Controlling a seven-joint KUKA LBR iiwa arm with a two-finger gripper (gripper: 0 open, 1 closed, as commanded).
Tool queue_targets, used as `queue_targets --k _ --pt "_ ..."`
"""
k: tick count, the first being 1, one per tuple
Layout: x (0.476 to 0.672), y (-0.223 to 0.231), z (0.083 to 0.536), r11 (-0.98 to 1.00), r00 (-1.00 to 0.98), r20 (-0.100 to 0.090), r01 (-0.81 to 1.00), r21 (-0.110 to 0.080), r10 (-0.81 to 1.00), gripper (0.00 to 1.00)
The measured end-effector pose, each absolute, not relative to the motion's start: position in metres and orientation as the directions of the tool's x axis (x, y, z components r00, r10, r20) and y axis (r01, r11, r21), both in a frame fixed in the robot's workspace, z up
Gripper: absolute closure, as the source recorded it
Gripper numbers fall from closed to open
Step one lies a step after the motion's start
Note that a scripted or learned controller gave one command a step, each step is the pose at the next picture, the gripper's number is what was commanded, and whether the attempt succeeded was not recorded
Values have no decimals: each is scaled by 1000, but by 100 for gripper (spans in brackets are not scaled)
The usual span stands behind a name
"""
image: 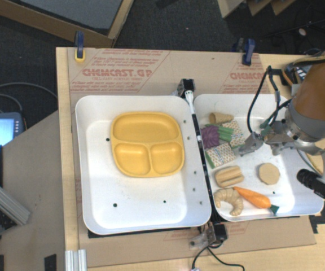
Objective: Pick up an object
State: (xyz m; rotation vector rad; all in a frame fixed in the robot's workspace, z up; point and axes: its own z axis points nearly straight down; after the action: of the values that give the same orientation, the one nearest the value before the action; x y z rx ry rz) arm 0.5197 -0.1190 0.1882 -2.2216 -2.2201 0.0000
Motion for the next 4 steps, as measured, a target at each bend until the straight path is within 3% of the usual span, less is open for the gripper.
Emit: queue_targets --k 1,2,3,4 --pt "561 -94 81 2 -2 5 1000 -2 1000 0" --pt "587 -171 89 -3 3 -1 1000 11 1000 0" --pt "626 -132 88 3 -3 -4 1000 11 1000 0" --pt "581 -107 84 -1 1 2 1000 -5 1000 0"
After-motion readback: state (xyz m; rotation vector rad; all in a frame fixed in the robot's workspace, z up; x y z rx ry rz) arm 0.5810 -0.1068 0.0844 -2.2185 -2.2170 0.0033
